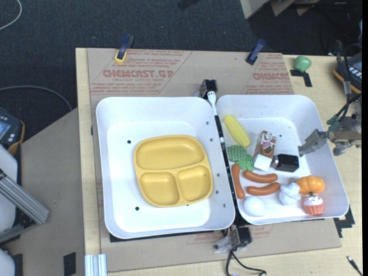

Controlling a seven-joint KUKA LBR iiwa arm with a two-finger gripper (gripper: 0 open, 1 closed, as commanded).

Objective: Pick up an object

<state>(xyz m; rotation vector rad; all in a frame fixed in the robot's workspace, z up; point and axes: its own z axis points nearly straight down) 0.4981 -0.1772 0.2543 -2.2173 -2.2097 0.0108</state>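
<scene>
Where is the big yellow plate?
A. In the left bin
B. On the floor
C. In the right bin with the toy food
A. The yellow plate lies by itself in the left bin; the corn and sausages are in the right bin.

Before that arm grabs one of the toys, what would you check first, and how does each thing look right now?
1. Toys within reach in the right bin: ok.
2. Gripper over that bin, near its right wall: ok.
3. Gripper holding nothing yet: cannot tell.
4. Nearest target, the black block, lying free of the wall: ok.
5. Block apart from its neighbours: not ok, the white cube is close beside it.
6. Yellow tray out of the way in the left bin: ok.
</scene>
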